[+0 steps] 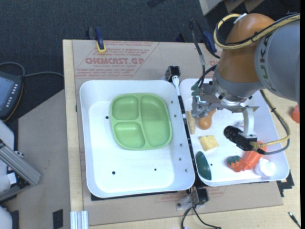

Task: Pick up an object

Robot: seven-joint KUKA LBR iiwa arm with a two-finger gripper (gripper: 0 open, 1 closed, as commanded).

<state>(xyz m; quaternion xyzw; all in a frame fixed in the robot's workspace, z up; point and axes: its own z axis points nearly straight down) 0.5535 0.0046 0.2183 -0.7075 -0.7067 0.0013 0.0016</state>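
Note:
My gripper (203,107) hangs low over the far left part of the right bin (281,149), under the grey wrist with its orange band. Right below its tip, touching or nearly so, is a small orange-brown rounded object (205,122). A pale yellow stick-like piece (191,123) lies along the bin's left wall beside it. Nearer the front are a yellow cheese-like block (208,142), a dark green oval piece (203,166), an orange carrot-like toy with a green end (242,161) and a small white object (267,168).
The left bin (95,142) holds a green divided plate (141,121) in its far half. A raised rim runs between the two bins. The arm covers the right bin's far right part. An orange thing (296,113) sits outside at the right edge.

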